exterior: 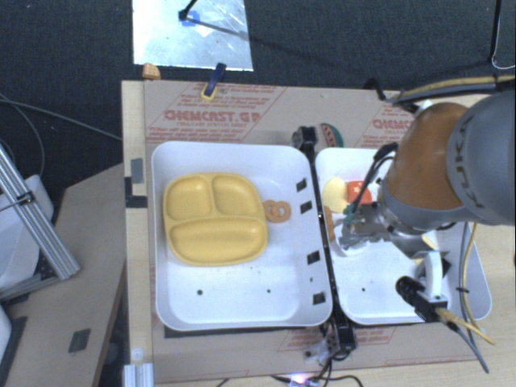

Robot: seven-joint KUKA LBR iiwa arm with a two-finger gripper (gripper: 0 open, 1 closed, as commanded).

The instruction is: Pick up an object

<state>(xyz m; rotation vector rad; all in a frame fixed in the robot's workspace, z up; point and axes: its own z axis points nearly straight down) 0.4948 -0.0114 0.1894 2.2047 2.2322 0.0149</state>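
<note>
Arm [472,156] over right bin [476,297], gripper [352,236] low by its left wall, jaw state cannot be told, red item [356,190] beside it, plate [215,218] in left bin [242,297]

A shiny sheet [192,21] lies on the dark floor past the counter's [242,115] far edge. A small brown block [150,72] sits at its far left corner. A blue and yellow stick [214,81] lies across that far edge.

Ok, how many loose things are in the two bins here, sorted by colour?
Yellow: 1, divided plate
Tan-orange: 1, pretzel
Pale yellow: 1, lump
Red-orange: 1, piece
Total: 4 in view; the arm covers part of the right bin.
</note>
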